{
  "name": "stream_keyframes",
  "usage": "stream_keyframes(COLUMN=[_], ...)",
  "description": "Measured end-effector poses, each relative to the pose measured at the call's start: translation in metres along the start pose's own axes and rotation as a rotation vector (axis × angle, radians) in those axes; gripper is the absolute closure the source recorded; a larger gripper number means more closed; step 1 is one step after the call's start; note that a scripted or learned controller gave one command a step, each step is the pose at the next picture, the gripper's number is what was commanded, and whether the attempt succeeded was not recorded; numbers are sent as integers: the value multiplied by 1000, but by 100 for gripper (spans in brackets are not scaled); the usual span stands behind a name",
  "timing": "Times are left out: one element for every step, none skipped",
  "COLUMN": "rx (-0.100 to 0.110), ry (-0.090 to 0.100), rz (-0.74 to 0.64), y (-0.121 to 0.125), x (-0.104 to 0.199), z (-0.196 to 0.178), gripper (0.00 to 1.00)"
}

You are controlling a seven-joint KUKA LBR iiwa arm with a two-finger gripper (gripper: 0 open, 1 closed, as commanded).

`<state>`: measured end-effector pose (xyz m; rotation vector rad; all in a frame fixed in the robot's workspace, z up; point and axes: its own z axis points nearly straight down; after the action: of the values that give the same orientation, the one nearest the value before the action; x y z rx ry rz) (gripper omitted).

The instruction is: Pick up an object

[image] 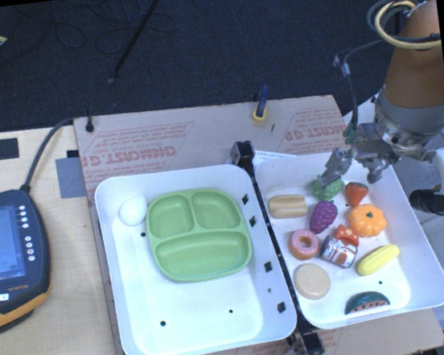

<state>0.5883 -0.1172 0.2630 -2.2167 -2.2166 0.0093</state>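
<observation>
Toy foods (333, 235) crowd the right white bin (431, 283). Above its far edge, the robot's hand (356, 166) hovers with fingers apart, near a green vegetable (329, 188).

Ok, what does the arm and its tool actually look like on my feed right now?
The grey KUKA arm has a rounded metal-grey wrist section topped by an orange band, with a loop of pale yellowish cable coiled above it and thin dark cables running down its side. The two-finger tool is grey metal and angular, with slim dark-tipped fingers.
</observation>
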Motion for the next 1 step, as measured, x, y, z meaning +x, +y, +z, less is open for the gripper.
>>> stream_keyframes(rx=[-6], ry=[-1], rz=[-1], y=[1], x=[0], z=[-3], gripper=[0])
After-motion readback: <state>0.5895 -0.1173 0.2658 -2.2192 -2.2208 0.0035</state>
